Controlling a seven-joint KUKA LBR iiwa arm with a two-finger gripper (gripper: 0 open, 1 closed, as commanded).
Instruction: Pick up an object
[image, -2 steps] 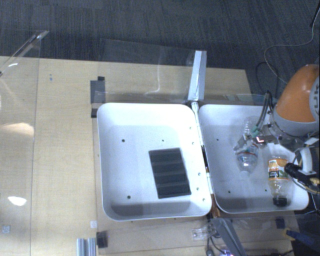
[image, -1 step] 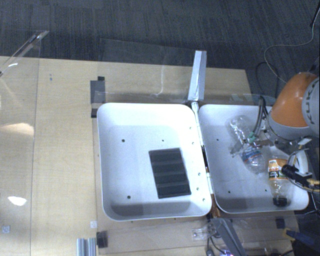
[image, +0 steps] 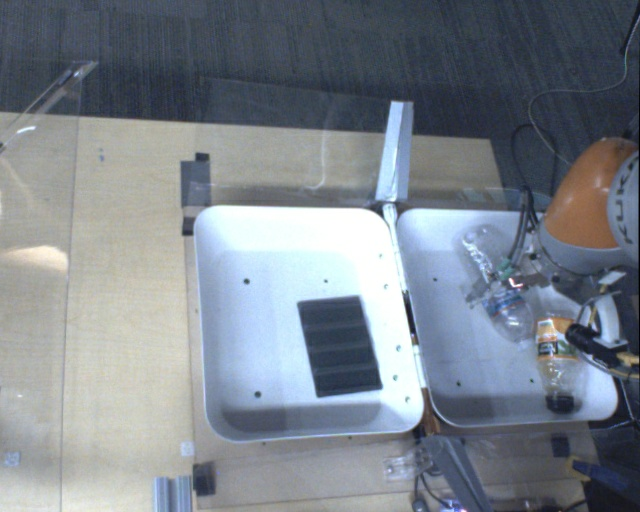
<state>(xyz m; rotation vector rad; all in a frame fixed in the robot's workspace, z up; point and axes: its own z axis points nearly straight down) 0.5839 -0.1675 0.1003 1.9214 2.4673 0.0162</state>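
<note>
A black ribbed rectangular pad lies flat in the middle of the left bin. In the right bin, a crumpled clear plastic bottle lies near the back. A small clear bottle with a yellow-orange label and a black cap lies near the front right corner. The grey arm with its orange band reaches in from the right. My gripper is low over the right bin, right at the near end of the crumpled clear bottle.
A metal divider post stands behind the seam between the bins. The wooden bench stretches to the left, with a clear panel edge at the far left. Cables hang at the right.
</note>
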